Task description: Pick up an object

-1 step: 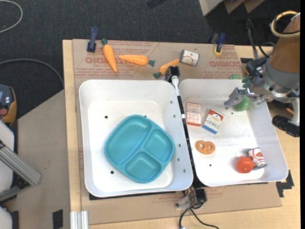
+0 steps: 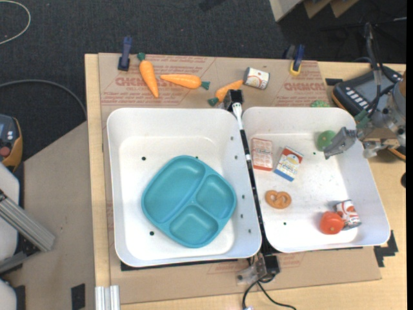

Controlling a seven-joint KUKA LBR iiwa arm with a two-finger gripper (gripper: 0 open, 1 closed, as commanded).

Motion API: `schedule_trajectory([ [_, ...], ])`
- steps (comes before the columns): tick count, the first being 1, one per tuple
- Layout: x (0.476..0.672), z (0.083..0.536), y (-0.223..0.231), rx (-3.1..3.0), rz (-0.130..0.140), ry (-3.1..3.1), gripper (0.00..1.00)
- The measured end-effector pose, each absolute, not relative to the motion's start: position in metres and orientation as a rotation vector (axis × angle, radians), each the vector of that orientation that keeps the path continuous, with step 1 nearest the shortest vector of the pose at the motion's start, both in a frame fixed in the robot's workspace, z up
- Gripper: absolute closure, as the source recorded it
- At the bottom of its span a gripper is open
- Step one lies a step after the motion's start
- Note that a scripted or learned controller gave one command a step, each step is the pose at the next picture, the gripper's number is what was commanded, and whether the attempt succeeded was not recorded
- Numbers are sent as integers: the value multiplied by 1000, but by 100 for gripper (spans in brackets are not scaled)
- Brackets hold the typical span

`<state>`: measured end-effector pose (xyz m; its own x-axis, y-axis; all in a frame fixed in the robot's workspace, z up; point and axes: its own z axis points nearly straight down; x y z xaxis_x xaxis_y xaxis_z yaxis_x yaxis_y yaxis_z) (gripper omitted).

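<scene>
Over in the right bin (image 2: 368,192) you've got plenty of candidates for "an object": a green piece (image 2: 325,137) up by the far right wall, a pretzel (image 2: 278,199), 2 little cartons (image 2: 262,154) (image 2: 288,163) near the middle, and a red tomato-looking thing (image 2: 332,223) touching a small can (image 2: 349,213) at the near right. The gripper (image 2: 338,143) sits just beside the green piece, low over the bin, so my guess is you're in the approach step with nothing lifted yet. Whether it's spread or pinched, I can't tell; that grey end is too blurry, and I can't say it's touching the green piece either.

Next move probably calls for centring on that green piece and coming straight down, with the bin wall close enough to get in the way.

The arm (image 2: 387,118) is cut off at the right edge. The left bin (image 2: 122,173) holds a teal divided plate (image 2: 188,201), and 3 carrots (image 2: 149,76) (image 2: 183,81) (image 2: 227,92) plus a small cup (image 2: 256,78) lie on the cardboard behind.
</scene>
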<state>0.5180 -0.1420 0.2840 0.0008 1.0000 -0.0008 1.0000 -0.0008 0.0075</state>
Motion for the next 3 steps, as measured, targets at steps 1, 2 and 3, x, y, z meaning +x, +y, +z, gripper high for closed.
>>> schedule_trajectory([
  [1, 478, 301, -54, 2214, 3, 2235, 0],
  [2, 480, 310, -59, 2220, 2, 2222, 100],
  [3, 481, 411, 8, 2207, 17, 2223, 100],
])
